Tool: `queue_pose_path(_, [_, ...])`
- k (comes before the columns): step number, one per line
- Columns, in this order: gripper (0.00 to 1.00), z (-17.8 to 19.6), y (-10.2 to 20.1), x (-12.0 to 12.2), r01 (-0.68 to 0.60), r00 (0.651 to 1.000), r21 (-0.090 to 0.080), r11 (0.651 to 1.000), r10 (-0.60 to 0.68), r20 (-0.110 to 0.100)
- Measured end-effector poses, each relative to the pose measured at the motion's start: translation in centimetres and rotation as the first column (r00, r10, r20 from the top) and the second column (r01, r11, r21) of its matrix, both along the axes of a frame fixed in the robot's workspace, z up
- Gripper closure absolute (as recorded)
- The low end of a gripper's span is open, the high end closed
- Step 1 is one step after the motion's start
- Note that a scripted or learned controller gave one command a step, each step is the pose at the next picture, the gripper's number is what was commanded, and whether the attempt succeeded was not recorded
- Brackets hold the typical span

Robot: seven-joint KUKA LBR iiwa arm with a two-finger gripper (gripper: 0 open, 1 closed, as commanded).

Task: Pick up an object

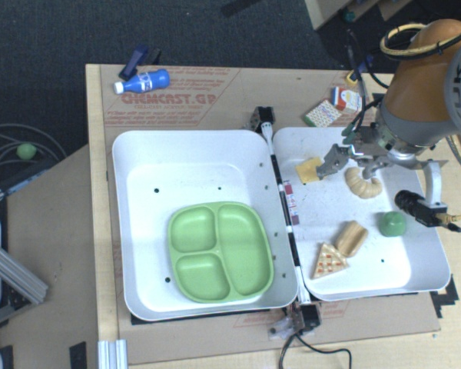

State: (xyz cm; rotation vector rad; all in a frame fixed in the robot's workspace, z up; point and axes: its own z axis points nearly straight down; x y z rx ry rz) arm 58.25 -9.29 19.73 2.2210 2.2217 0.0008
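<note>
1. Right white bin (415, 279): tan bread roll (350, 238), long axis slanting upper right to lower left, beside waffle wedge (329, 260).
2. Gripper (346, 157) above yellow block (308, 170); fingers' state: cannot tell.

A pale green divided plate (218, 250) lies in a white bin (138, 167), while the other white bin (415, 271) holds a tan croissant (364, 183), a yellow cheese wedge (308, 170), a green ball (393, 223) and a waffle-patterned orange slice (329, 260).

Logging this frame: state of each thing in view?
Green three-compartment plastic plate: flat in left white bin.
Yellow cheese-like block: beside end effector.
Tan croissant-shaped toy: under end effector.
Green round toy, waffle wedge: lying loose in right bin.
</note>
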Motion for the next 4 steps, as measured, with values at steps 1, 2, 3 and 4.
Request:
queue_pose_path(1, [0.0,-6.0,-5.4,-2.0,0.002,1.0,-0.001,1.0,-0.002,-0.004])
queue_pose_path(2, [0.0,-11.3,-4.5,-7.2,0.001,1.0,0.0,1.0,-0.001,-0.002])
queue_pose_path(3, [1.0,-10.3,-4.5,-7.2,0.002,1.0,-0.001,1.0,-0.002,0.001])
queue_pose_path(4, [1.0,-1.2,4.1,-6.9,-0.002,1.0,0.001,1.0,0.002,0.001])
